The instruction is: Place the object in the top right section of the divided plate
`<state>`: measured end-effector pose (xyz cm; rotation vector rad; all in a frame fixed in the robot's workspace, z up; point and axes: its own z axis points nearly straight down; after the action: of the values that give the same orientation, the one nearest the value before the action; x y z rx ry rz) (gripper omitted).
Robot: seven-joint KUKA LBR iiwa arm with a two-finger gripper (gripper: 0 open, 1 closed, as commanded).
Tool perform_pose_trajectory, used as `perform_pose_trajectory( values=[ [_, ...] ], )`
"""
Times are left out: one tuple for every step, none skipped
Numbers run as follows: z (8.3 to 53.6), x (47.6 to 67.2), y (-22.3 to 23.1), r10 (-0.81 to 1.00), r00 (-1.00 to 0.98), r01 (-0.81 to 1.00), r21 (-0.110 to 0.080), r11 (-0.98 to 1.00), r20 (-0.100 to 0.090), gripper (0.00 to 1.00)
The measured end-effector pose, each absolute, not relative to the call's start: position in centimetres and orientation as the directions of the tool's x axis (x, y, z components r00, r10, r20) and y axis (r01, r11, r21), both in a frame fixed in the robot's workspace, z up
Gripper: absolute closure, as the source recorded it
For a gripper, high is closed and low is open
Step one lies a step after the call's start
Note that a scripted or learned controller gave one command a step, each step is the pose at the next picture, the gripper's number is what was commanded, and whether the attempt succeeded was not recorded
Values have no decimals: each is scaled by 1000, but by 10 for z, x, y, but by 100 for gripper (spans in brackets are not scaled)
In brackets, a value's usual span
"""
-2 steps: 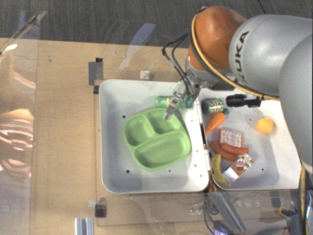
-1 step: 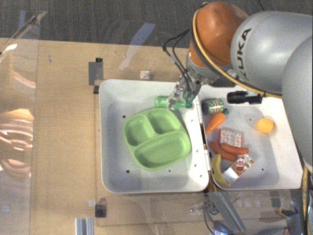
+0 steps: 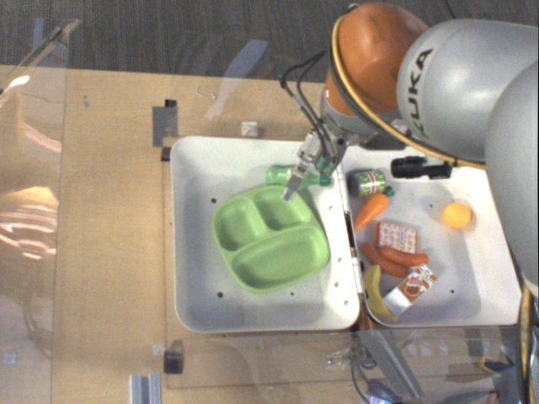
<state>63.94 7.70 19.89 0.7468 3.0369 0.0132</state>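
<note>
Hovering over the divided plate (image 3: 269, 238) (green), gripper (image 3: 295, 183), finger state unclear.

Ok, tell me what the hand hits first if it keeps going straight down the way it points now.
Most likely the green divided plate: the hand points down-left at its top right section. A green object lies just beside it at the plate's upper edge; depth is unclear, so it might clip that first.
</note>
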Motion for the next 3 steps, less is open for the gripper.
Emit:
perform_pose_trajectory(
  values=[
    [211, 641, 79, 463, -886, 463, 18, 886, -18, 100],
    [205, 646, 76, 249, -969, 249, 4, 969, -8, 100],
    [187, 649, 66, -148, -989, -148, 2, 989, -9, 100]
  ],
)
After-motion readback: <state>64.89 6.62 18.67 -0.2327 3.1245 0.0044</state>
